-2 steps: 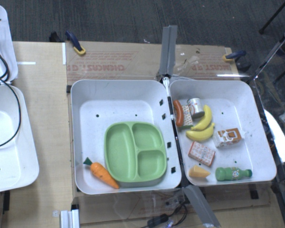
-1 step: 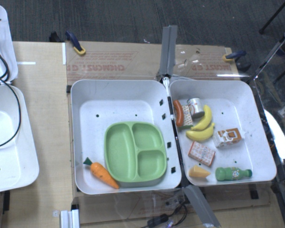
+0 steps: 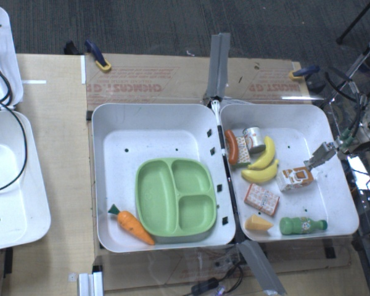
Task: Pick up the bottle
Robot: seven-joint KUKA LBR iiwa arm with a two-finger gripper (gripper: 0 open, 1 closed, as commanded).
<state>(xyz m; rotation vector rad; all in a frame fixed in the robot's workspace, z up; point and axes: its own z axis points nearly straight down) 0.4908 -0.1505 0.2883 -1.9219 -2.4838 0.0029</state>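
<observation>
A green bottle (image 3: 303, 226) lies on its side in the front right corner of the right bin (image 3: 333, 193), cap pointing right. My gripper (image 3: 319, 156) reaches in low over the bin's right wall, well behind the bottle. Its tip sits just above and right of a small orange and white carton (image 3: 295, 178). Nothing shows in the gripper.
The right bin also holds two bananas (image 3: 263, 163), a hot dog (image 3: 232, 147), a silver can (image 3: 253, 139), a red cracker box (image 3: 261, 198) and a yellow cheese wedge (image 3: 258, 222) left of the bottle. The left bin (image 3: 111, 165) holds a green divided plate (image 3: 175, 197) and a carrot (image 3: 131, 223).
</observation>
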